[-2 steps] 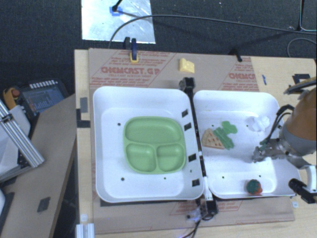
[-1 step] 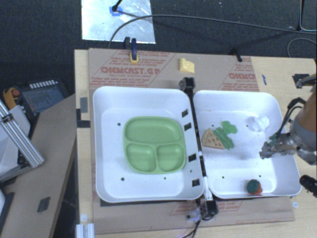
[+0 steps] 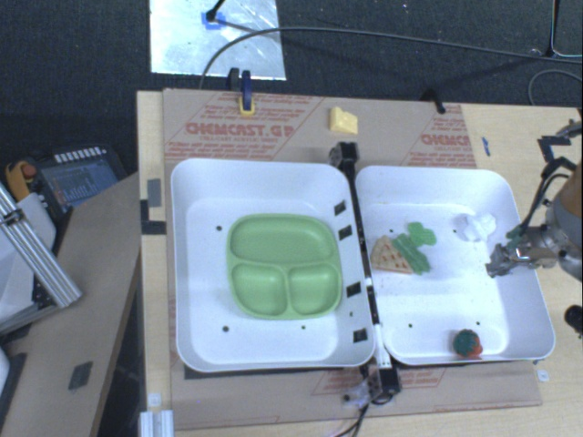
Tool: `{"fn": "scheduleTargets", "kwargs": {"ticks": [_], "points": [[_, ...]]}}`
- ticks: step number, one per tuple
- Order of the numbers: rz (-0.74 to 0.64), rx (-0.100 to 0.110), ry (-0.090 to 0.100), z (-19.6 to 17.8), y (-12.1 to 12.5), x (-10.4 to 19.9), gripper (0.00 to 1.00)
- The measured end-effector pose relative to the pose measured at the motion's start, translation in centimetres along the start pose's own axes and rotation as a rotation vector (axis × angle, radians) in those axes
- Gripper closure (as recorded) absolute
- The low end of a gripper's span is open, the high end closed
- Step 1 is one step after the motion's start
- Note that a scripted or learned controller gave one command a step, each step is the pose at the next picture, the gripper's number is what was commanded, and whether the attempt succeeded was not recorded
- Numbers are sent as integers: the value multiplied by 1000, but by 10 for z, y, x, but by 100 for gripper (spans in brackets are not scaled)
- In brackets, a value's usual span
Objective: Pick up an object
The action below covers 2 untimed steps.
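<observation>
In the right bin (image 3: 510,198) lie a tan waffle-patterned wedge (image 3: 392,254), a green leafy toy (image 3: 418,244) touching it, a small white crumpled object (image 3: 475,227) near the right wall, and a green and red ball (image 3: 467,342) near the front edge. My gripper (image 3: 504,259) hangs at the right bin's right side, just below and right of the white object, apart from it. Nothing shows between its fingers.
The left bin (image 3: 196,198) holds a green divided plate (image 3: 282,265). A yellow block (image 3: 343,120) rests on the cardboard behind the bins. Black clips run along the seam between the bins. Cables and a foil sheet (image 3: 217,24) lie at the back.
</observation>
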<state>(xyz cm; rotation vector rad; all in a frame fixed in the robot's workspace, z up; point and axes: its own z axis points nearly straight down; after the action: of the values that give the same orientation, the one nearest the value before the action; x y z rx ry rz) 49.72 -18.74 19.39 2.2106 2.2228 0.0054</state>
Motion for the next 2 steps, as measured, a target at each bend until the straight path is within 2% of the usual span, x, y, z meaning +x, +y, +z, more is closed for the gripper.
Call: {"fn": "scheduleTargets", "kwargs": {"ticks": [1, 2], "points": [[0, 1, 0, -33, 2, -1, 100], [-4, 3, 3, -29, 27, 40, 100]]}}
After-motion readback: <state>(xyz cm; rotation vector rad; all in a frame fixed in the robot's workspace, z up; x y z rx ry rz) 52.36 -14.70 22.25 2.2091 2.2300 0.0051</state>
